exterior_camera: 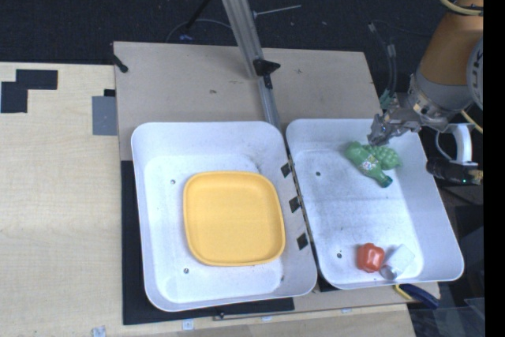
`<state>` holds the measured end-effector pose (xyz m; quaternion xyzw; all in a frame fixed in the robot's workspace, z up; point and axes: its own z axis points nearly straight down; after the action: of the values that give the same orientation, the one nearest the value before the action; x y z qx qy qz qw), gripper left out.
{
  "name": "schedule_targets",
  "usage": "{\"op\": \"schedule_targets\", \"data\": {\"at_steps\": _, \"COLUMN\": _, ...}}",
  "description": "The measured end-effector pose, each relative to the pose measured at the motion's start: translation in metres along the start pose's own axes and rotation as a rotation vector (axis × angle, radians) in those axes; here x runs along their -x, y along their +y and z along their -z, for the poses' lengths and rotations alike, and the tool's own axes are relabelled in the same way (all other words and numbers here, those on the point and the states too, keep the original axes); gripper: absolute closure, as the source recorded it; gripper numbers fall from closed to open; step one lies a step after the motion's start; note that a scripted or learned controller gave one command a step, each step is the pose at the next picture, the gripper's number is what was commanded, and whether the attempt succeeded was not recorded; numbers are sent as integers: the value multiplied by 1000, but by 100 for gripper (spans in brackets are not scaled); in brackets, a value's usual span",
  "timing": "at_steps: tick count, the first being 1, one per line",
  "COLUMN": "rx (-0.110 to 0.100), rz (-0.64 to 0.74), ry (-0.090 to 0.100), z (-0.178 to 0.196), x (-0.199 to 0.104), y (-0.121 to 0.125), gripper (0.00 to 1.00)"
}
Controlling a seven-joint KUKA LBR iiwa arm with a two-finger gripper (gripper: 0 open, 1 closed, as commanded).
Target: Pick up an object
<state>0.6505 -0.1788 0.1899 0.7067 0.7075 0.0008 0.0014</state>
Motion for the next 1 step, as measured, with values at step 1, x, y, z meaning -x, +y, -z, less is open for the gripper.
{"op": "schedule_targets", "data": {"at_steps": 1, "rx": 1, "rz": -1, "ry": 0, "z": 49, "x": -1, "y": 10, "gripper": 100}}
